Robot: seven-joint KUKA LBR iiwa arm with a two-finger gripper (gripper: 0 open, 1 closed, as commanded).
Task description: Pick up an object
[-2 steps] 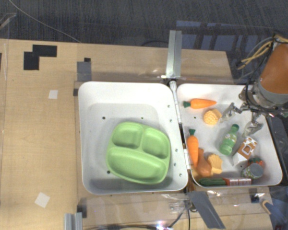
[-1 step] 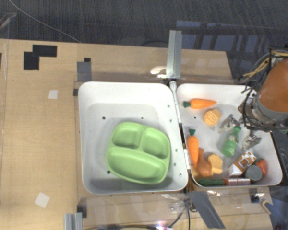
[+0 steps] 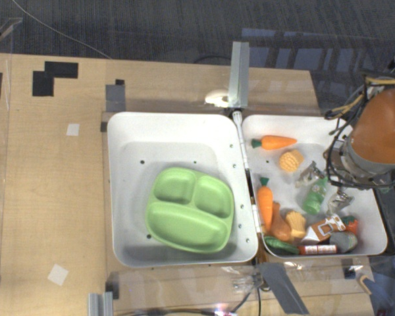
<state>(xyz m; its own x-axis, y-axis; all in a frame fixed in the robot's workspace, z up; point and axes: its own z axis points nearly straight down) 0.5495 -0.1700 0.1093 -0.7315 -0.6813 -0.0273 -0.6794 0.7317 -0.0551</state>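
We saw the end effector hanging over the right bin, with a green bottle just left of it, long axis roughly upright in view. Honestly couldn't tell its grip state.

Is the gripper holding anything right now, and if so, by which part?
It cannot be told. The gripper is down in the right bin over a green object, but the view does not settle whether it holds it.

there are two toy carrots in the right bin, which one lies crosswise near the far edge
The carrot beside the yellow corn; the other carrot lies lengthwise along the bin's left wall.
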